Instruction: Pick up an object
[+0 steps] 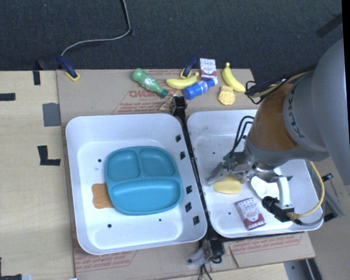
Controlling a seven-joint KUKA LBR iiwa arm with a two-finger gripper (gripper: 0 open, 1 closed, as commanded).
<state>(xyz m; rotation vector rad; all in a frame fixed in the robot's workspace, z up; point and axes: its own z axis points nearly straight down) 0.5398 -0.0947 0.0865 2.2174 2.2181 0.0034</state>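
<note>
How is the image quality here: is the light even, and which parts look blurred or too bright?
In the camera view the light is soft and fairly even; the white walls of the left bin look nearly washed out; the arm close to the lens is soft and out of focus; the small red packet is too blurred to read; the blue divided plate appears sharp, with only a faint shadow.

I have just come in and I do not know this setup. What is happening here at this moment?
A grey robot arm reaches from the right into the right bin. Its gripper is low, just above a yellow object, but nothing is visibly held. A small red packet lies nearby. In the left bin sits a blue divided plate with an orange piece beside it. Toy bananas and a green bottle lie outside, behind the bins.
</note>
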